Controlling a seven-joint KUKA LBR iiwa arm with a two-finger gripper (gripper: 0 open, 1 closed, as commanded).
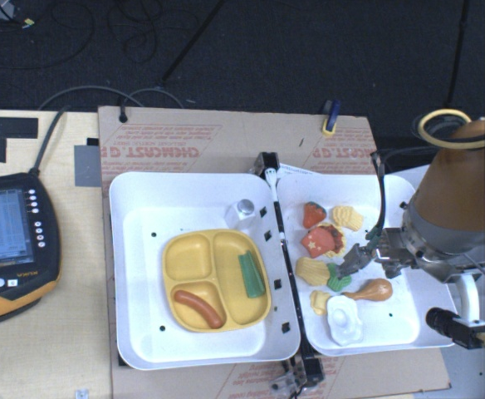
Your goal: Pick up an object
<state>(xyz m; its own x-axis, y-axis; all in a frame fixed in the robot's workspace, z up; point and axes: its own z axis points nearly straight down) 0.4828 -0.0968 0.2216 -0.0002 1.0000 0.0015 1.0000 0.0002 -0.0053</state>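
Jaws (352, 260), their state impossible to tell, hover in the right bin (404, 327) just above the green piece (339, 283), its left neighbour the red strawberry (320, 241).

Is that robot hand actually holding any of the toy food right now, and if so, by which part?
It cannot be told. The hand hangs low over the right bin, just above a small green piece, but no grip is visible.

One fixed camera is looking down at a slant from above the bench (226, 135), taking in both white bins (134, 223) side by side from moderately near.
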